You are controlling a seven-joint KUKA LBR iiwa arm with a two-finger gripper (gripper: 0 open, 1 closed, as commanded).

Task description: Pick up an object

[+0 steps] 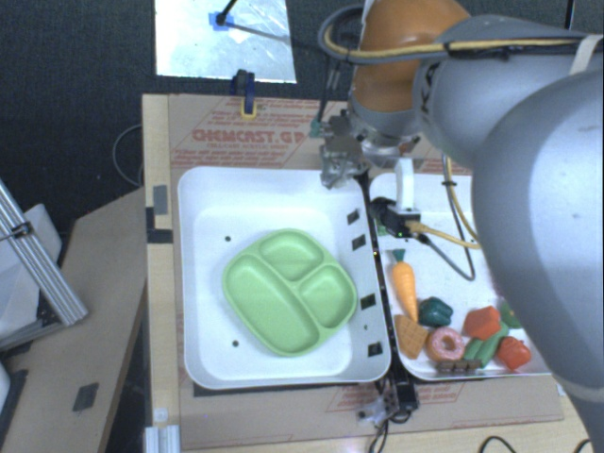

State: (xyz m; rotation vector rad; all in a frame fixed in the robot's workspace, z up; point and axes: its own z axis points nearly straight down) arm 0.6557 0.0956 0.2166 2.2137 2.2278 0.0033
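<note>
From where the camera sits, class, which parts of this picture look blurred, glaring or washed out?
In the camera view: the grey arm looms close and soft, out of focus; the foil sheet at the top glares bright; the white left bin looks washed out, its rim faint; the green divided plate and toy carrot read fairly clearly.

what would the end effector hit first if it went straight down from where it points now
Probably the bare floor of the shallow white left bin near its back right corner. The end effector hangs there, apart from the green divided plastic plate; depth is unclear.
</note>
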